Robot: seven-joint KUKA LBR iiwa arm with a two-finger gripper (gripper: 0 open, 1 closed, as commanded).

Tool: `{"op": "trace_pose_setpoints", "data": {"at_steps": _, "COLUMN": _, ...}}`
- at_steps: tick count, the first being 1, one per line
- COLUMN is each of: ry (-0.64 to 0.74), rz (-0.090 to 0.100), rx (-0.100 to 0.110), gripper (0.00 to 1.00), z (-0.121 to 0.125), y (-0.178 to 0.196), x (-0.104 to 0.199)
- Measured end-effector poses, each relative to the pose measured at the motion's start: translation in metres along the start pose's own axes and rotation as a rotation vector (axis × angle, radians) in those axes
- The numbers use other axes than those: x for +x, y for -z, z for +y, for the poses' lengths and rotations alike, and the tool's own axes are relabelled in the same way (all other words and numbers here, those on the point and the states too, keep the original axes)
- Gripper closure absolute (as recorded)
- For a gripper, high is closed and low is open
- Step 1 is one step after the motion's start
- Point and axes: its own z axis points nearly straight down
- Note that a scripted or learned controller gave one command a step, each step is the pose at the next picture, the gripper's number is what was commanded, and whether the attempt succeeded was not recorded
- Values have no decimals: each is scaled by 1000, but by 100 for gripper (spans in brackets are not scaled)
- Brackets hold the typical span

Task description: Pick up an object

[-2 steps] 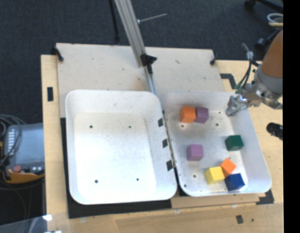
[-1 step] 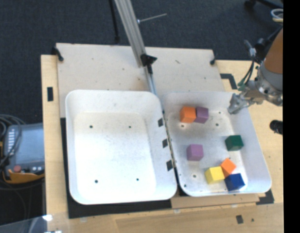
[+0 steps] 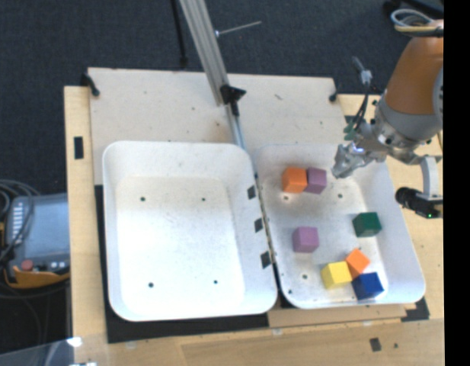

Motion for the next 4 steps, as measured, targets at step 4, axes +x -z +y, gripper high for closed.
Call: {"op": "trace_pose_setpoints", "data": {"at_steps": 4, "ry": 0, "rz": 0, "rx": 7, "gripper": 100, "z": -2, "y": -4, "x": 219}}
